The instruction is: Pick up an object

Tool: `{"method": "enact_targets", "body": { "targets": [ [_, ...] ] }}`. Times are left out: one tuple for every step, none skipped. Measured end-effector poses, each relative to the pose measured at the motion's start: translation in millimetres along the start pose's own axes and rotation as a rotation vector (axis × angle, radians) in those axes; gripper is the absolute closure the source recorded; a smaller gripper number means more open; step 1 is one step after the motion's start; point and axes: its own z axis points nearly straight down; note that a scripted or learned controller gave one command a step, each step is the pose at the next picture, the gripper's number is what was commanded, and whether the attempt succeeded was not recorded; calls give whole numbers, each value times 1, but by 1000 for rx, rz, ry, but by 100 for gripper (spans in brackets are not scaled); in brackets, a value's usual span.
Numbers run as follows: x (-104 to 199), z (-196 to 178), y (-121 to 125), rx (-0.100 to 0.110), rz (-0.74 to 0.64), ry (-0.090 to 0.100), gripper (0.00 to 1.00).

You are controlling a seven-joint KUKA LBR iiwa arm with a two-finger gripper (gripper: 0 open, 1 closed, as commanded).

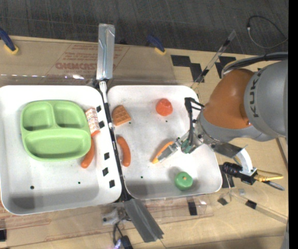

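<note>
In the right bin (138, 95), my gripper (176, 148) hangs low over the floor, reaching in from the right. Its tip touches the right end of a small orange and yellow piece (162, 152) that lies slanted. A green round thing (184, 180) sits near the front wall, just below the gripper. A red tomato-like ball (164, 107) lies toward the back. An orange sausage (124, 151) lies by the left wall, and a brown waffle piece (120, 115) lies behind it.
The left bin (9, 191) holds a green divided tray (55, 129), a white and red packet (92, 120) at the tray's right edge, and an orange stick (88, 157) by the tray's front corner. A grey divider (106, 51) runs between the bins.
</note>
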Motion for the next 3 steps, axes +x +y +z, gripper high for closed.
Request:
{"method": "enact_targets", "body": {
  "targets": [
    [-15,49,36,-2,124,-4,0],
    [28,49,-9,-2,-60,-1,0],
    [27,40,-8,-2,-64,-3,100]
  ]
}}
